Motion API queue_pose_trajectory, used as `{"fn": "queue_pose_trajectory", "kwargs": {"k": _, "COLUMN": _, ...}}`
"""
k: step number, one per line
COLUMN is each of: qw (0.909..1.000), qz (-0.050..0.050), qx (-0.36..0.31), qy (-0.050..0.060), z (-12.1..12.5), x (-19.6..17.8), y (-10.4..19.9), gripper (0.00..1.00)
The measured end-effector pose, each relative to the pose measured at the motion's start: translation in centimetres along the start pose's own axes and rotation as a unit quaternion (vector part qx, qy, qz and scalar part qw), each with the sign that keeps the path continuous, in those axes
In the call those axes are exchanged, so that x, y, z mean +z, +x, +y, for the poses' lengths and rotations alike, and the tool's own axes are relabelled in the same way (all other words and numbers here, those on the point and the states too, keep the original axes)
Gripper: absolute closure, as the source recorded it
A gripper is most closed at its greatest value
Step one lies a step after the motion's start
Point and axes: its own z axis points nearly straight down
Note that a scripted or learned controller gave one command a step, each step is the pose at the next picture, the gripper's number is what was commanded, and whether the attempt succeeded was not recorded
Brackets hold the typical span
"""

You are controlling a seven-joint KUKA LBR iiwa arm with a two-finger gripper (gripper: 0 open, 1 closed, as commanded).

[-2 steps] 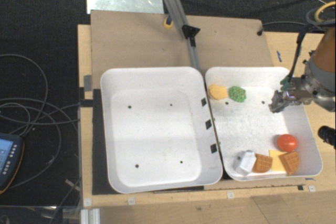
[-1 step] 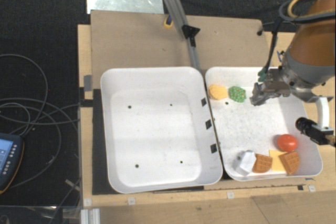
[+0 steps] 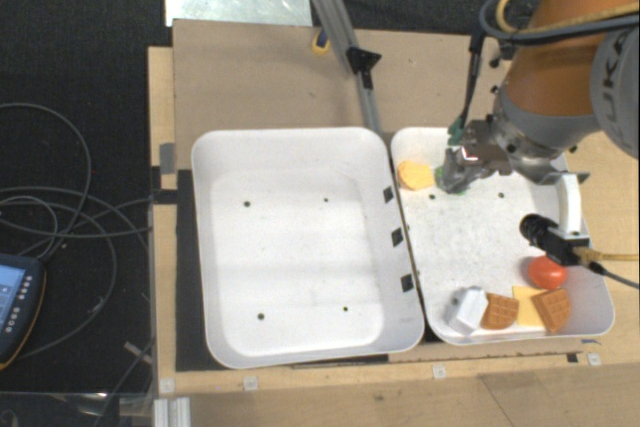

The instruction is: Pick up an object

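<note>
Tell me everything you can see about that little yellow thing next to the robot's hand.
The yellow thing is a small rounded lump, yellow-orange, smooth and dull, perhaps a plastic toy food. It lies on the floor of the right-hand bin, near the bin's far left corner and close to the wall shared with the other bin. The hand is down just to its right; whether they touch cannot be told. Nothing else lies against it.

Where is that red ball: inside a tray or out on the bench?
Inside. The red ball lies in the right bin, beside orange waffle pieces.
</note>
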Motion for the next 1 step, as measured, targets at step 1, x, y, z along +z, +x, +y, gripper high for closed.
{"fn": "queue_pose_trajectory", "kwargs": {"k": 1, "qw": 1.0, "qz": 0.0, "qx": 0.001, "qy": 0.001, "z": 1.79, "x": 1.6, "y": 4.36, "gripper": 1.0}}
